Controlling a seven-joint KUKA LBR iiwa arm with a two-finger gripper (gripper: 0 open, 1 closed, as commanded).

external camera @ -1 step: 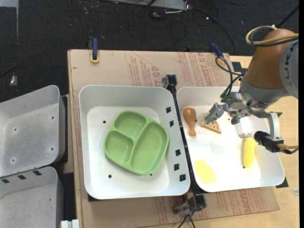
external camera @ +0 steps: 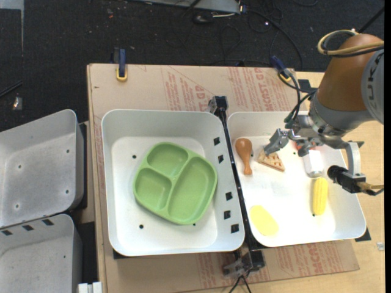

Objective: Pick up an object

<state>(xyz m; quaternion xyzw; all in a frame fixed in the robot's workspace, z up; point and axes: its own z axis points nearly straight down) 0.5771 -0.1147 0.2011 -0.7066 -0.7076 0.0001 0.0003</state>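
A robotics lab: loose cables (external camera: 256, 8) trail over the dark floor at twelve o'clock, and clamps (external camera: 121, 64) hold a cardboard-topped desk (external camera: 165, 84).

Red printed lettering repeats across the bare board of the tabletop (external camera: 183, 81): along the far strip beyond both bins, and again on the near strip at the right. It appears upside down or mirrored and cannot be read with certainty. On the arm (external camera: 351, 81), at the right edge, dark capital letters "UK" are legible on the grey casing; the remainder is cut off.
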